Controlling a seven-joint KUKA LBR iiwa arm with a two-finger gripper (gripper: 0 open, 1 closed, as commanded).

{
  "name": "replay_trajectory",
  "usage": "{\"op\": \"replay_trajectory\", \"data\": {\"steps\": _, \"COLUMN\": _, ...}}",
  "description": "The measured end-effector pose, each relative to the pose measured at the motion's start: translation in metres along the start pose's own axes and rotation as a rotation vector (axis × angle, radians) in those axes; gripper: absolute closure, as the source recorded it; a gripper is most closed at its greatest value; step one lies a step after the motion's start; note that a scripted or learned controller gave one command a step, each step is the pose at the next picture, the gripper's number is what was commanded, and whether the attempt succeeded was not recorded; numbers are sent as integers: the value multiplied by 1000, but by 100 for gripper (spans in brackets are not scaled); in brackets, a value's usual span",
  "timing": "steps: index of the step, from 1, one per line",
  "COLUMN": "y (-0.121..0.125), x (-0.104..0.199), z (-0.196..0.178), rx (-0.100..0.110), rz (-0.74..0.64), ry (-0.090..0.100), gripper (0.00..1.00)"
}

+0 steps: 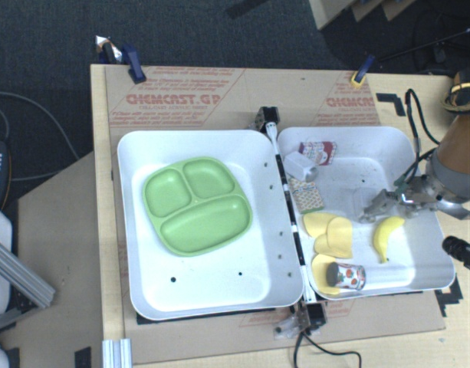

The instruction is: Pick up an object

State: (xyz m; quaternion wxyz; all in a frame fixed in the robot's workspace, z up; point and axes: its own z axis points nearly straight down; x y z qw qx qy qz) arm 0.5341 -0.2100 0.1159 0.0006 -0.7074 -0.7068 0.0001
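Near: we see a small can (350,277) in the right bin (430,278) | Middle: banana (385,235) just below the gripper (378,205), not gripped; finger state we cannot tell | Far: red-and-white carton (319,152)

2 white bins: left bin (135,205), right bin (419,278). Left: 1 green plate (196,204) w/ 3 sections. Right: 1 banana (385,236), 2 cans, far can (319,152) & near can (348,276), approx 3 yellow cups (330,234), 1 patterned packet (309,198).

Bright even light, soft shadows, slightly blurry
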Motion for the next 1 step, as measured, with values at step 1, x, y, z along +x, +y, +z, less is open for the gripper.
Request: {"op": "replay_trajectory", "data": {"steps": 1, "y": -37, "x": 27, "z": 32, "rx": 0, "rz": 1, "ry": 0, "gripper": 0}}
